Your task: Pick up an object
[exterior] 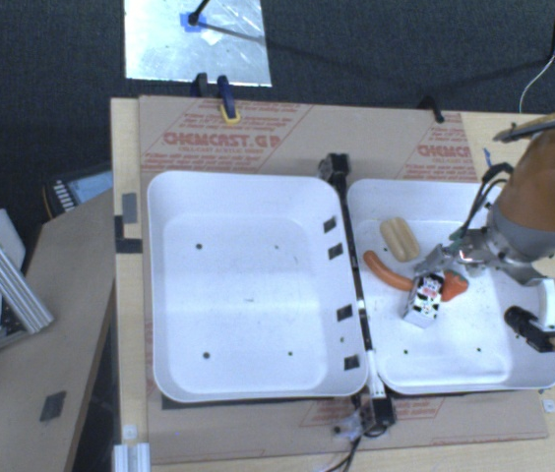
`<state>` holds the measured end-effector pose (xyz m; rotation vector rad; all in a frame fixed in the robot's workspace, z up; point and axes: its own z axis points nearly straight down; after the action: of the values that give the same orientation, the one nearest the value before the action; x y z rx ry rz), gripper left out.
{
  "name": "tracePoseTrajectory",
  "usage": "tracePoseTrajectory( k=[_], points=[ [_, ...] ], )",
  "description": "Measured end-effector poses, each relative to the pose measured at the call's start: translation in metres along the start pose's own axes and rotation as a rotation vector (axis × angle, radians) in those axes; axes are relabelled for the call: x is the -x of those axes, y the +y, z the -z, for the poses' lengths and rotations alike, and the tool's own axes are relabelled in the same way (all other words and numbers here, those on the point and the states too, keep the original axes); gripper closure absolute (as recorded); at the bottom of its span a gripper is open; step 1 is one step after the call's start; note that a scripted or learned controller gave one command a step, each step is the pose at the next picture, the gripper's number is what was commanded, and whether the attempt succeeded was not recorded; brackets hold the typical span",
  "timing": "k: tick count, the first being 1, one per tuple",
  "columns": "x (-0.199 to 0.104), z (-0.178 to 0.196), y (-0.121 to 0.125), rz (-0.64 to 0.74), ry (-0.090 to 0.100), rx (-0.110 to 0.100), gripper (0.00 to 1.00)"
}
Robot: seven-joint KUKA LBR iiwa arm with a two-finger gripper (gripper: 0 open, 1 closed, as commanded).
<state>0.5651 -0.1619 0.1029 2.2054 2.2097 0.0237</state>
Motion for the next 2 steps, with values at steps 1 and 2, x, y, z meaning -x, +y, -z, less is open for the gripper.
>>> tracePoseTrajectory(
  k=[1, 2],
  points=[
    [0.0001, 0.0013, 0.0004, 0.001, 0.000, 0.001, 0.00],
    [0.0058, -0.0004, 0.0022, 0.002, -0.002, 0.007, 0.00]
  ],
)
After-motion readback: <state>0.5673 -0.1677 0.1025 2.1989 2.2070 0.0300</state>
